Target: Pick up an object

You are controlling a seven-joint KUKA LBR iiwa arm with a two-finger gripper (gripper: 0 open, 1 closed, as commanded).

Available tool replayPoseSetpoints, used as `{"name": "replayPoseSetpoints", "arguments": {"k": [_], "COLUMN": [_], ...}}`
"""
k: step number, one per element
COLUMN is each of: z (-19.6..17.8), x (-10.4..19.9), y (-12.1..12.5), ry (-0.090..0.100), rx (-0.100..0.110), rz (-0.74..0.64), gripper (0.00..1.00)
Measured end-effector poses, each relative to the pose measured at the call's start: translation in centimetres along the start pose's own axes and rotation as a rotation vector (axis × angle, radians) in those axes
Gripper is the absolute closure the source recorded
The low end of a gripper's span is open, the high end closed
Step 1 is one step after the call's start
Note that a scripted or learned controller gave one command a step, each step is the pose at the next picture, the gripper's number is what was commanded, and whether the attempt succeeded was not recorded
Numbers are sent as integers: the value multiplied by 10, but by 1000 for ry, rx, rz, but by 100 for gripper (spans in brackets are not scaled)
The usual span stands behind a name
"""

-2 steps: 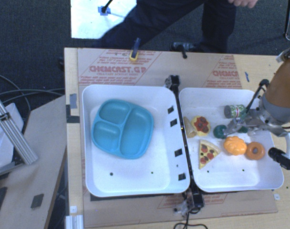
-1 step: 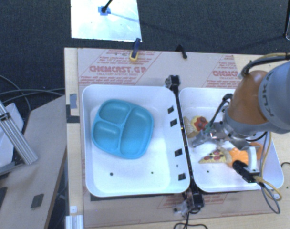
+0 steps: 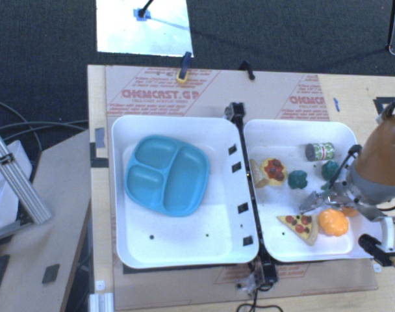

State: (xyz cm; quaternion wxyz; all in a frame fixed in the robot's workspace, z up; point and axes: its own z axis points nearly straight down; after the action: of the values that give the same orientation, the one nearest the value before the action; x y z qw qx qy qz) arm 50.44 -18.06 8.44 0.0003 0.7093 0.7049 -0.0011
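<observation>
Low at the frame's right, my pincer [image 3: 314, 202] hovers between the orange ball [image 3: 332, 222] and pizza slice [image 3: 300, 225]; its grip I cannot tell. Crowding risks nudging both, grasping neither.

dark carpet floor [image 3: 41, 38] around a cardboard-topped bench [image 3: 262, 90], pale sheet [image 3: 142, 18] beyond

Light: bright, even, from overhead.
Glare: the two white bins [image 3: 184, 239] look nearly washed out; the pale sheet [image 3: 142, 18] at the top is blown out.
Shadows: soft, faint, close under the blue plate [image 3: 166, 174].
Focus: mildly soft throughout; small toys show little detail.
Floor: dark, grainy.
</observation>
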Motion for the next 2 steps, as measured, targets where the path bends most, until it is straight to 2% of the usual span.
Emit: {"name": "replayPoseSetpoints", "arguments": {"k": [1, 2], "z": [-11, -14], "x": [5, 59], "y": [3, -18], "ry": [1, 5], "rx": [-4, 0], "rz": [-7, -13], "gripper": [100, 100]}}
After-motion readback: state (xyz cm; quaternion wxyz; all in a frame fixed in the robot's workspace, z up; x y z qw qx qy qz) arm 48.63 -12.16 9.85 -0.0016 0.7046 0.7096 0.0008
